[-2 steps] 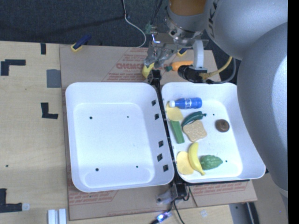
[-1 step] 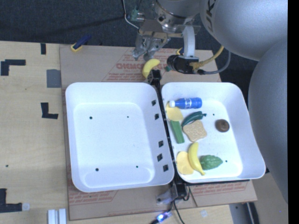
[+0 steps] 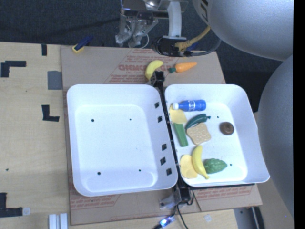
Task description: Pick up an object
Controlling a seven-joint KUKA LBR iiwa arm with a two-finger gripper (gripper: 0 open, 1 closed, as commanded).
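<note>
— Where do we find the claw (image 3: 134, 36)?

— At the top of the view, above the cardboard sheet (image 3: 133, 66) beyond both bins. Its fingers hang down with a small gap between them, and we see nothing held in that gap.

— And the things to pick?

— Most lie in the right bin (image 3: 240, 99), well below the claw and off to its right. The blue bottle (image 3: 190, 106) lies on its side, long axis across the bin, white cap toward the divider. Just below it we see a dark green pepper (image 3: 196, 120) running on a slant, and a green stick (image 3: 180, 133) whose long axis runs nearly straight away from the claw. A tan cracker (image 3: 199, 134) sits beside that stick, and a brown round piece (image 3: 227, 128) lies apart on the far right.

— Farther still?

— A banana (image 3: 199, 162) at the bin's near end, long axis running up and down the view, touching a leafy green piece (image 3: 215, 165) on its right.

— Anything closer to the claw?

— Yes. On the cardboard, below it and slightly right, we see a second banana (image 3: 152, 68) curled by the bins' top edge, and a carrot (image 3: 185, 67) lying crosswise, orange tip pointing right. The left bin (image 3: 76, 99) lies below the claw.
</note>
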